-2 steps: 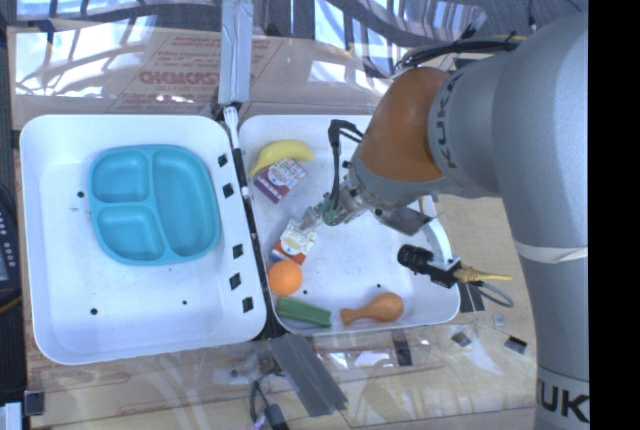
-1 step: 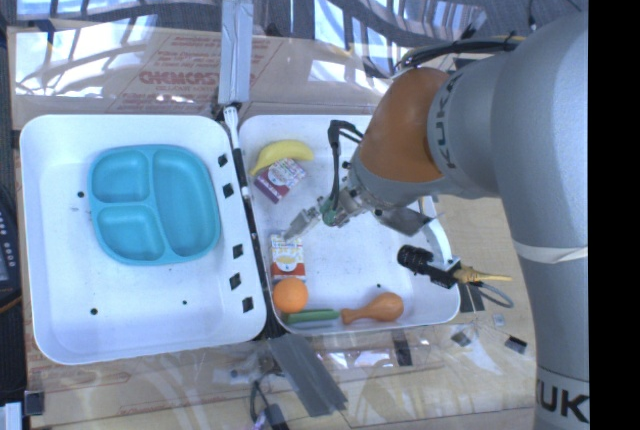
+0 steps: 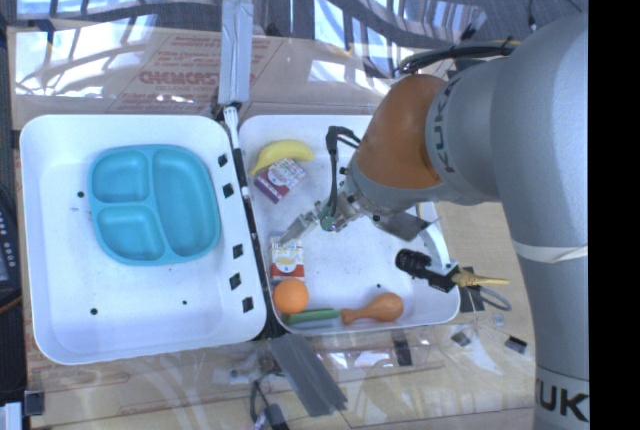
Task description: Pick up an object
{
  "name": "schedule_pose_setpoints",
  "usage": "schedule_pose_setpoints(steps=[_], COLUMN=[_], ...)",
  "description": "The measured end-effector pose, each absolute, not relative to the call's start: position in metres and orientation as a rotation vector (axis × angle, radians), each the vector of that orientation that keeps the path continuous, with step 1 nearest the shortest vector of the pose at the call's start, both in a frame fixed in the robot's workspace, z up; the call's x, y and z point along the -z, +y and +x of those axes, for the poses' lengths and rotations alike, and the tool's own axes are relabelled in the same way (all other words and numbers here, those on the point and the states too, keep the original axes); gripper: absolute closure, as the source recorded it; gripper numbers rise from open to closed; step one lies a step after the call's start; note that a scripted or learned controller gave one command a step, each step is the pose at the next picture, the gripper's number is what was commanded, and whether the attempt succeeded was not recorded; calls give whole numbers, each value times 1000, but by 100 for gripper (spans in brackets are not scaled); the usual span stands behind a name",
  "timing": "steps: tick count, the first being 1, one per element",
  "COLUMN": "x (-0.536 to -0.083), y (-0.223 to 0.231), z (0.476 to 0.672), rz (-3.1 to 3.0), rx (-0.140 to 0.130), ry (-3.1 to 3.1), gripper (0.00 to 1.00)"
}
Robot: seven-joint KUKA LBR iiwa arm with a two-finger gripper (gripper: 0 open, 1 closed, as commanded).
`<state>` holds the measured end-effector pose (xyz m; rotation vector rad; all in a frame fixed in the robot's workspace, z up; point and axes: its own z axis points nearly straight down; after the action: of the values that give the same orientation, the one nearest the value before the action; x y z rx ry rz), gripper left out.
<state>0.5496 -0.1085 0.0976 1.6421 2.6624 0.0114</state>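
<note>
Reaching into the right bin (image 3: 440, 313), the gripper (image 3: 300, 228) hung above a small carton (image 3: 287, 260), near a banana (image 3: 283, 154) and orange (image 3: 291, 297); its opening couldn't be told.

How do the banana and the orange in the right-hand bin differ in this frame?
The banana is yellow, long and curved; the orange is orange and round. The banana lies near the bin's far wall, the orange near the near wall. The banana lies by a small dark-red packet, the orange just below a small red-and-white carton. Both sit on the left side of the right bin, apart from the gripper.
</note>
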Motion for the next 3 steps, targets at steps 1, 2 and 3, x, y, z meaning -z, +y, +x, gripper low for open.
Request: schedule_pose_setpoints(steps=[1, 2, 3], x=[-96, -96, -90], y=[-120, -100, -99], z=[606, 577, 620], rz=[1759, 1811, 1882], rx=[-6, -6, 4], ry=[2597, 2556, 2520], gripper=[0, 0, 0])
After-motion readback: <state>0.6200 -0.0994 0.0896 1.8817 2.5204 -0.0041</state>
